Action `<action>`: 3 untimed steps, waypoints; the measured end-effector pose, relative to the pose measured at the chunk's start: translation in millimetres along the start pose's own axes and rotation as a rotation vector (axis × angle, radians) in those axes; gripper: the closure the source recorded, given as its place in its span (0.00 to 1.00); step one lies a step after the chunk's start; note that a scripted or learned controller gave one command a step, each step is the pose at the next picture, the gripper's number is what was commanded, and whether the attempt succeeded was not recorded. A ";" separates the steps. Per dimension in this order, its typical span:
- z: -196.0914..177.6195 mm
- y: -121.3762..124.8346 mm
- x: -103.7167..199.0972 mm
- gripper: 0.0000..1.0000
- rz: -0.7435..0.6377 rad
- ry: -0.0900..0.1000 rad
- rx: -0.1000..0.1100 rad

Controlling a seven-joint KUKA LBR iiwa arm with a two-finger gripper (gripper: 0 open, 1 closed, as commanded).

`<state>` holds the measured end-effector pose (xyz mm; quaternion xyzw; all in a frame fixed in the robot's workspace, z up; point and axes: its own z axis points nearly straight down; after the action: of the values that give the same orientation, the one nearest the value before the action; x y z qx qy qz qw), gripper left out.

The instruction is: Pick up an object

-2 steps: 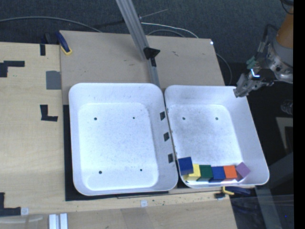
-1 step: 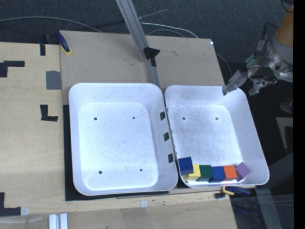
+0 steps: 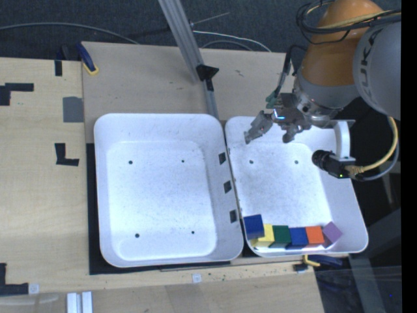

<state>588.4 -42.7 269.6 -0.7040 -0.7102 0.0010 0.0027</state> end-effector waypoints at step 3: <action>15.7 -33.1 -127.1 0.00 0.015 -0.006 -0.005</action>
<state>556.3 -170.1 253.7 -0.7092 -0.7051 0.0014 -0.0014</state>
